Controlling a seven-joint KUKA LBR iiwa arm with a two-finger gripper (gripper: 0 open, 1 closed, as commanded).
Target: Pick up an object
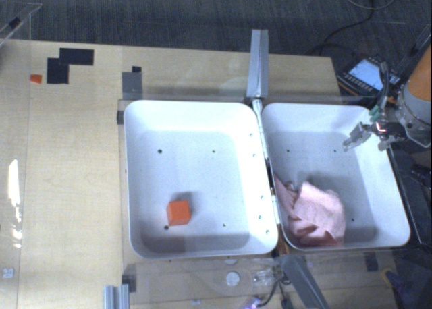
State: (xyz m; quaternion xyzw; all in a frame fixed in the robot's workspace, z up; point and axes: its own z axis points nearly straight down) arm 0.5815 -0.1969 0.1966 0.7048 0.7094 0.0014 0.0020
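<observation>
An orange cube (179, 212) lies in the left white bin (142, 166), near its front. A crumpled pink cloth (315, 213) rests in the right white bin (398, 223), at its front left. My gripper (370, 139) hangs over the back right part of the right bin, well behind and to the right of the cloth. It is open, and there is nothing between its fingers.
A grey metal divider post (257, 65) stands behind the seam between the two bins. Black blocks (66, 63) and a small orange marker (36, 79) sit on the wooden bench at the far left. A cable and a device lie at the back right.
</observation>
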